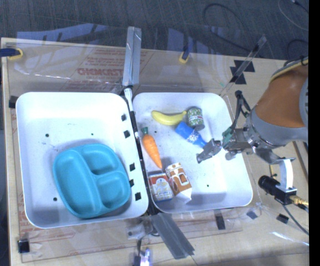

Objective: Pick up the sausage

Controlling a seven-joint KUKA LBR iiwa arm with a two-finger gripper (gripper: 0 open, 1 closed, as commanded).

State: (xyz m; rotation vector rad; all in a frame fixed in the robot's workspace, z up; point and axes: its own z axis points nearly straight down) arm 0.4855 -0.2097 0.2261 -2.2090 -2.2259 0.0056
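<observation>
Gripper [208,152]: low over the right bin [226,188], towards its right edge, just right of the blue packet [188,132]. Nothing is seen held in it. Width of opening: cannot tell from this angle.

Arm [282,104]: grey with an orange band, reaching in over the right bin's right edge.

Right bin, contents:
- Banana [167,117]: yellow, lying flat near the far edge.
- Tin [194,117]: greenish, touching the banana's right end.
- Blue packet: just in front of the tin, tilted, between the tin and the gripper.
- Carrot [151,149]: orange with a green top, along the left edge, point towards the near edge.
- Red carton [161,187]: at the near edge, close to the near left corner.
- Orange and white carton [179,180]: touching the red carton on its right, tilted.
- Sausage: cannot be told apart among these items; no item here reads plainly as one.

Left bin [54,121], contents:
- Blue divided plate [92,179]: three sections, lying flat in the near half, towards the near right corner.

Bench [65,65]: bears both bins side by side, their inner edges touching.
</observation>
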